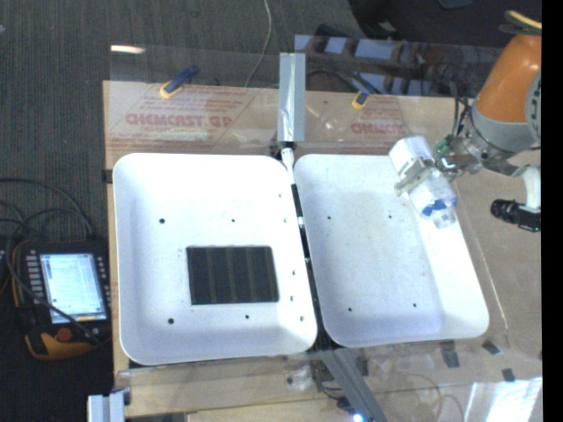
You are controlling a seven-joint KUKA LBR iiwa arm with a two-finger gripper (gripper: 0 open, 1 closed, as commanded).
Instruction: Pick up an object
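Observation:
A flat dark rectangular pad [231, 273] with a ribbed surface lies in the left bin [141, 200], a little below its middle. My gripper [420, 183] hangs over the far right corner of the right bin [369, 262], its white body tilted to the left. A small clear item with blue marks [437, 205] sits right at the gripper's lower end, above the bin's right wall. Whether the gripper holds it is not visible from here.
A grey upright post [291, 99] stands behind the seam between the bins. The arm's orange band [515, 73] is at the top right. A handheld screen unit [66, 288] lies on the floor to the left.

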